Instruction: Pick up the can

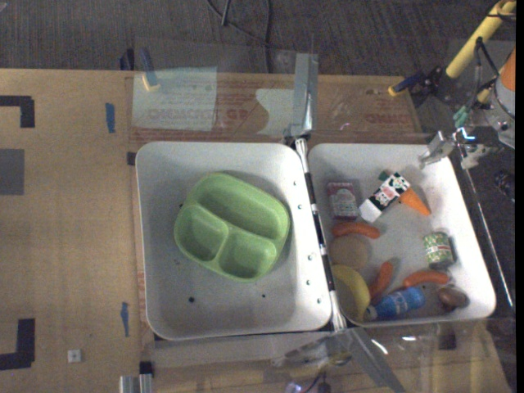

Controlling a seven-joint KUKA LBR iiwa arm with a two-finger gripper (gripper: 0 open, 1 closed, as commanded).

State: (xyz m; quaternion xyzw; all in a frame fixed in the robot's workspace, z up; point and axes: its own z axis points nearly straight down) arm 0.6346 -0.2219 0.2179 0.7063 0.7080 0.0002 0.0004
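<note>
The gripper (455,144) hung over the right bin's (479,244) far corner — fingers apparently parted, holding nothing — while the can (439,249) stood near the bin's right wall, an upright target between two carrots.

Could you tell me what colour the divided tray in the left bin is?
The divided tray is light green, seen clearly in the camera view.
</note>
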